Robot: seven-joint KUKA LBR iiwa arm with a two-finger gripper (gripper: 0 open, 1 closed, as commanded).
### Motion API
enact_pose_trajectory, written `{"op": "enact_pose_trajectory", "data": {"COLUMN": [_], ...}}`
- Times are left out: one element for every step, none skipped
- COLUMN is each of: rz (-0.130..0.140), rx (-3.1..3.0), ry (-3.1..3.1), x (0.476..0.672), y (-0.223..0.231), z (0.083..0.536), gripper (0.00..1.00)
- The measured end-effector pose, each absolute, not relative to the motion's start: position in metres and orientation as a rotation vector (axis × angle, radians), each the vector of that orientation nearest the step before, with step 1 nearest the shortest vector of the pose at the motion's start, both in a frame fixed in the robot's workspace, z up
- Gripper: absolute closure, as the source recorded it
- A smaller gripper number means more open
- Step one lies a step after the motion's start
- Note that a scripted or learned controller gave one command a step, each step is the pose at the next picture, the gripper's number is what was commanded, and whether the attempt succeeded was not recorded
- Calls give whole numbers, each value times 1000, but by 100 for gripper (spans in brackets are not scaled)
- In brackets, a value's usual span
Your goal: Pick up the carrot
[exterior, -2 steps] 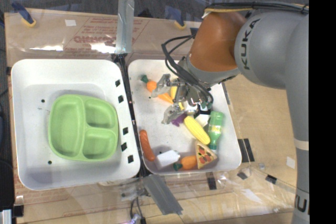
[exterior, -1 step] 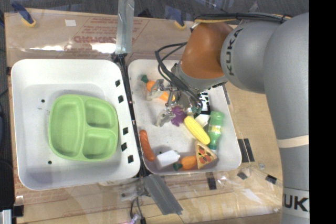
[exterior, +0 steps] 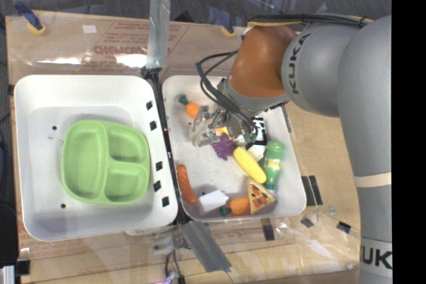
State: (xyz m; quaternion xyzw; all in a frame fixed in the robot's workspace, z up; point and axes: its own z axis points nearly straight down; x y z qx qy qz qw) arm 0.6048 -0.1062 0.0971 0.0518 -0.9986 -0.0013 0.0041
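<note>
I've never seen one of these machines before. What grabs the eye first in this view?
The big grey arm with its orange band dominates the right side, bending down over the right bin. That bin is crowded with toy food: a yellow corn cob, a pizza slice, a purple piece and a carrot near the front edge. In the left bin lies a bright green divided plate.

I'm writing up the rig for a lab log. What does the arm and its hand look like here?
The arm is thick, smooth and light grey, with rounded links, an orange band above the wrist and dark "KUKA" lettering on its casing. Black cables loop beside the wrist, and more run over the top of the arm. The hand is small, metallic grey, and much slimmer than the links.
</note>
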Motion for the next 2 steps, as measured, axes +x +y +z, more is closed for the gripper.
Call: {"op": "enact_pose_trajectory", "data": {"rz": [3, 0], "rx": [525, 856], "ry": [-3102, -3023], "x": [643, 642], "y": [-133, -194], "z": [228, 265], "gripper": [100, 100]}}
